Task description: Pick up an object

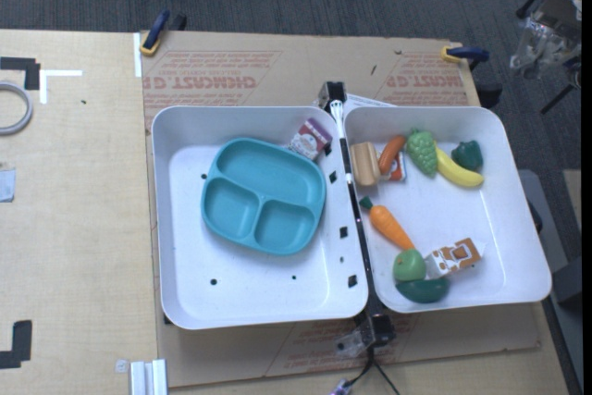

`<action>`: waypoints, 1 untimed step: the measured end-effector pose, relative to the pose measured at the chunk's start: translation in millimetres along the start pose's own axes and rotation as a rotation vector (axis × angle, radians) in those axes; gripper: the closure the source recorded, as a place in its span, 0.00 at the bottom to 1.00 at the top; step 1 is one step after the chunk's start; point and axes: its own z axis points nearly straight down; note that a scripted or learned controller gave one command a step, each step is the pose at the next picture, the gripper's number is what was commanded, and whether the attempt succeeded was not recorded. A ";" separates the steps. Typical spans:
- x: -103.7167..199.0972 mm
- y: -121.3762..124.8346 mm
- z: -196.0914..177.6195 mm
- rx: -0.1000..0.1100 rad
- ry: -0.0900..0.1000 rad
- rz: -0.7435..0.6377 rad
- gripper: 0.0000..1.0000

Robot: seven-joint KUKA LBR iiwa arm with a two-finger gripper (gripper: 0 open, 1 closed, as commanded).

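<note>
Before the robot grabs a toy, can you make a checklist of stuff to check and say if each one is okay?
1. Toys to pick are in the right bin: ok; the banana, grapes and carrot lie there.
2. Banana has room around it: ok, bare floor below it.
3. Green apple is free: not ok, it is crowded by a dark green toy and a small carton.
4. Left bin is sorted: ok, holding a teal tray.
5. Hand is ready: cannot tell, blurry at the top right corner.
</note>
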 end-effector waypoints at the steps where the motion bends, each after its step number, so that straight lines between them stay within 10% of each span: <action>1: 0.4 0.3 -9.1 0.000 -0.002 -0.003 1.00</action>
